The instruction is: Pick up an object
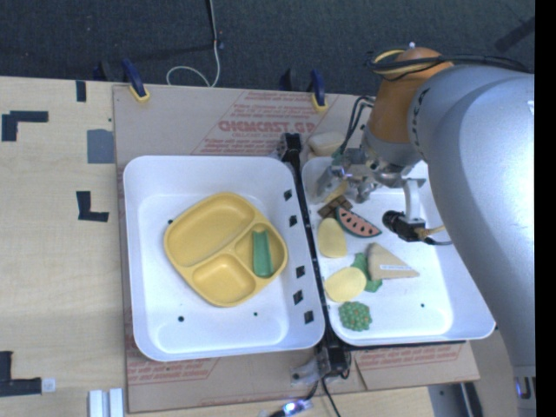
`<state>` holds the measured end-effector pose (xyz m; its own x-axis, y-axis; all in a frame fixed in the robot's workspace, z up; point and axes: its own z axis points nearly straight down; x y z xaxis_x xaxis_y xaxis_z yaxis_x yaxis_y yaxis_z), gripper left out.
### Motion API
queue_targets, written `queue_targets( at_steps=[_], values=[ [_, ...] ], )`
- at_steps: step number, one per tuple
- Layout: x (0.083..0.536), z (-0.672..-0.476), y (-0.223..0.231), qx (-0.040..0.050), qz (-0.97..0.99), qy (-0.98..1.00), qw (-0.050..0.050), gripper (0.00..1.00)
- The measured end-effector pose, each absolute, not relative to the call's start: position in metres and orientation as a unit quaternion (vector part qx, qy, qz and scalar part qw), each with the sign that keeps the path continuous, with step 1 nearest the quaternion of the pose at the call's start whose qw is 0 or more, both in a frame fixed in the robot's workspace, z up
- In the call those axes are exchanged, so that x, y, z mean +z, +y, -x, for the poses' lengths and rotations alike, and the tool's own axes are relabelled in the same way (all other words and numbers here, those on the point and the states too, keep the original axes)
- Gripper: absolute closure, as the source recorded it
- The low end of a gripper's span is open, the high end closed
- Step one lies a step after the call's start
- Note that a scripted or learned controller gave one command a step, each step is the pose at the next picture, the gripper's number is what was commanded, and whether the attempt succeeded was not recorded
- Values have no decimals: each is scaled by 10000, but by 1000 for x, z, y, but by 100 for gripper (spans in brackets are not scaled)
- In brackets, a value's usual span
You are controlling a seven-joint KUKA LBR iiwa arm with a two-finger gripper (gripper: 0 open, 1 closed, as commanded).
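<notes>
My gripper (345, 183) hangs low over the back left part of the right bin (453, 313), below the arm's orange band. Just in front of it lie a small brown piece (331, 205) and a watermelon slice (357, 224). Further forward are a pale yellow oval (332, 239), a cheese-like wedge (393, 264), a yellow round piece (346, 284) on a green leaf (364, 268), and a broccoli floret (354, 316). A beige item (326, 142) sits at the bin's back edge. The wrist hides what lies under the gripper.
The left bin (139, 233) holds a yellow divided plate (208, 237) with a green cucumber-like piece (261, 253) in its right compartment. A black divider strip (300, 224) runs between the bins. The grey arm covers the right bin's right side.
</notes>
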<state>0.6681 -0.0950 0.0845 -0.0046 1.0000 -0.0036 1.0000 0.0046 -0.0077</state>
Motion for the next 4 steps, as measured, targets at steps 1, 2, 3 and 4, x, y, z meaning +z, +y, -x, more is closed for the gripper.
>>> queue_targets(
  at_steps=[1,2,3,4],
  values=[
    [85,-629,-103,7,7072,-7070,0,0],
    [84,-668,-101,-6,7061,-7081,-8,0],
    [85,-632,-108,6,7068,-7074,-3,0],
    [84,-670,-105,-6,7060,-7082,-7,0]
  ],
)
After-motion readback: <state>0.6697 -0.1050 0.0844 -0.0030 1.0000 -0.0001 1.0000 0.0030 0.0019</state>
